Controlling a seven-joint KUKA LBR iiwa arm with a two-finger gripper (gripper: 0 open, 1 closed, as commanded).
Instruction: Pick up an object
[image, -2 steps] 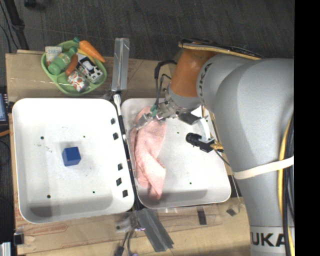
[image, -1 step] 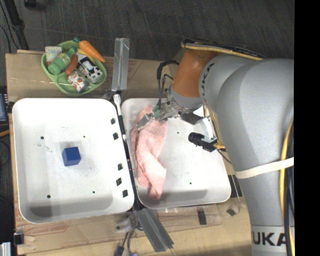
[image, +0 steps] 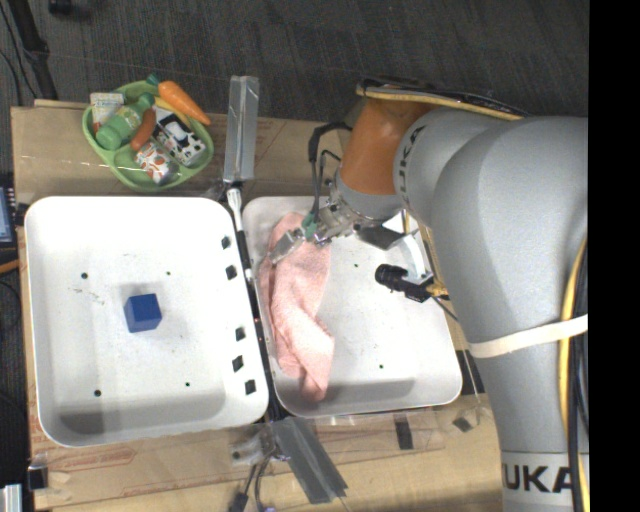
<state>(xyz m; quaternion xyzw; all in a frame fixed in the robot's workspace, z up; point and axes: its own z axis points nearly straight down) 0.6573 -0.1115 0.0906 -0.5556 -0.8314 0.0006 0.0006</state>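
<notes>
On the bench, the right bin (image: 440, 375) holds a pink cloth (image: 300, 310), pinched by the gripper (image: 308, 232).

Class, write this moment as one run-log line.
gripper: over pink towel, right bin | grasp: unclear | blue cube: left bin

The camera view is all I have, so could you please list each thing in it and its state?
Pink cloth: crumpled, along the right bin's left side.
Blue cube: resting flat in the left bin, apart from the walls.
Gripper: low at the cloth's upper end.
Green bowl: on the bench behind the left bin, full of toy food.
Right bin: holds the cloth.
</notes>
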